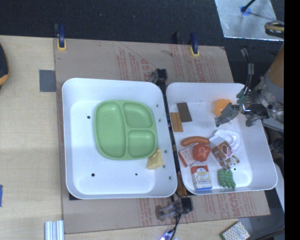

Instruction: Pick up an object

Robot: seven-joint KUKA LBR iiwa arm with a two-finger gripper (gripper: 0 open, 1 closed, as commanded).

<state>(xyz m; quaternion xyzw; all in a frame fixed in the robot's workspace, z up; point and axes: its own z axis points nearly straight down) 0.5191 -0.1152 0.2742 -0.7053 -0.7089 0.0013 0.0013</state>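
gripper (233,111) poised low over right bin (266,149), just beside orange piece (221,105), ready to descend; jaw state cannot be determined. remaining objects clustered near front, untouched.

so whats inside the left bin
The left bin holds a green divided plate lying flat, its three compartments bare, and a yellowish food piece touching the plate's near right corner. Whatever lies under the plate is covered.
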